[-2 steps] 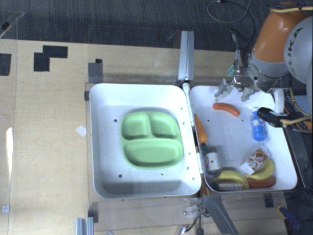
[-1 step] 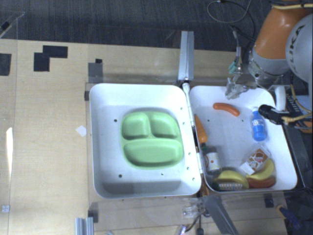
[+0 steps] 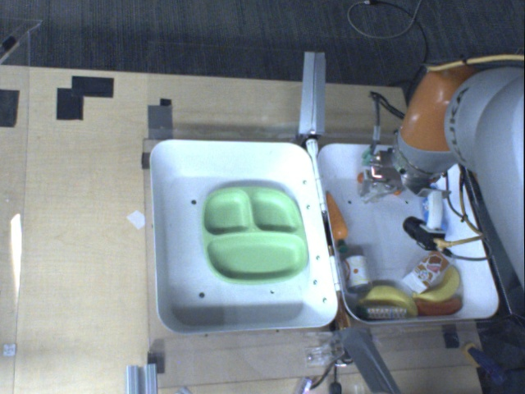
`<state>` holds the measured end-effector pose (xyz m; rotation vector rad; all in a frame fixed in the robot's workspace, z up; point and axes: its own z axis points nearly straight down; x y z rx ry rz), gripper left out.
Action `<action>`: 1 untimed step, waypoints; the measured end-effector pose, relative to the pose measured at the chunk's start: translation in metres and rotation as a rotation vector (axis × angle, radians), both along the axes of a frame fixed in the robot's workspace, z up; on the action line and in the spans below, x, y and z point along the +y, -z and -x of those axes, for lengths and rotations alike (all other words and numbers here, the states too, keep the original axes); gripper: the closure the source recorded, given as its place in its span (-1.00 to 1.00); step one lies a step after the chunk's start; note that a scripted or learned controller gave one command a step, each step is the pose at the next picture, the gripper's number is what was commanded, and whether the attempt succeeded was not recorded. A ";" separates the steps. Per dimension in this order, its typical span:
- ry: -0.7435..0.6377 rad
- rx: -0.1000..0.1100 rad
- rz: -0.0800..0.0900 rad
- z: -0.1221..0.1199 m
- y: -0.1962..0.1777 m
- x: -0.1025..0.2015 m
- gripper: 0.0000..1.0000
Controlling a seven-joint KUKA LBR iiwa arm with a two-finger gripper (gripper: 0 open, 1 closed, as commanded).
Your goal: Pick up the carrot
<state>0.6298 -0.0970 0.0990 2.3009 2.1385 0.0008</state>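
The carrot (image 3: 335,217) is a slim orange root lying along the left wall of the right bin (image 3: 385,220), with its green top end pointing toward the front. My gripper (image 3: 378,179) hangs over the back middle of the right bin, to the right of the carrot and a little behind it, apart from it. Nothing is visibly held in it.
A green divided plate (image 3: 253,231) lies in the left bin (image 3: 176,245). At the front of the right bin are a small can (image 3: 356,270), a yellow banana (image 3: 389,297), a second yellow and red fruit (image 3: 443,292) and a small packet (image 3: 426,271). A blue-white item (image 3: 434,212) lies near the right wall.
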 end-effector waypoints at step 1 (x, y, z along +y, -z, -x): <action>-0.378 -0.005 0.002 0.019 -0.093 -0.056 1.00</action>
